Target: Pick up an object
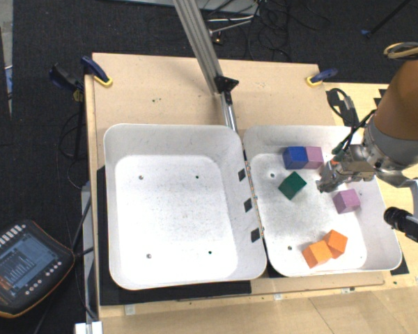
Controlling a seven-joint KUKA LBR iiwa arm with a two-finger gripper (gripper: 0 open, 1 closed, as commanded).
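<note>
Progress on the pick is at the approach stage, as far as the camera view shows: no block is lifted, and all five rest on the floor of the right-hand shallow white plastic bin (376, 252). Two-finger gripper (327, 181) of the grey arm hangs low inside that bin, among the blocks. Jaw opening cannot be told — the fingers merge into one dark, blurred shape from this slant, and nothing is seen between them. Small lilac cube (346, 200) lies just beside the jaws, on the near side; whether they touch it cannot be told. Dark green cube (292, 185) sits near the jaws on the side away from the arm. Blue cube (295, 157) and the pink cube (314, 156) touching it lie just beyond the jaws, toward the far wall. Two orange cubes (325, 248) lie well apart from the jaws, at the near wall. Remaining, by this judgement: closing on a block — the lilac one looks likeliest — and lifting it clear
</note>
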